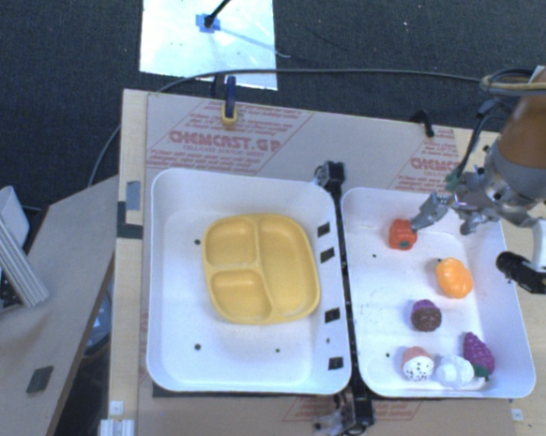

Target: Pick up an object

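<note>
A: We start from the left. In the left bin (169, 279) we see a yellow divided tray (260, 266) with three compartments. It lies flat, near the middle of the bin, and nothing lies in it.

B: Yes. We think it lies there as a place where objects can go, but for our task we only need to pick something. The objects are all in the right bin (373, 267).

A: There we count a small red-orange toy pepper (402, 234) near the far left corner, then an orange toy fruit (453, 277), a dark brown round piece (425, 316), and along the near edge a spotted white-and-pink piece (417, 365), a white piece (452, 370) and purple toy grapes (478, 353).

B: They are spread apart, except the three at the near edge, which are close together. So we judge the pepper or the orange fruit as easier targets, because there is free space around them.

A: And the gripper (450, 213)?

B: It comes from the right and hangs over the far part of the right bin, just beside the pepper. One finger (431, 213) points toward the pepper. Nothing is between the fingers, but whether the jaws are spread or closed we cannot tell from this slant.

A: So the pick is not yet done.
</note>
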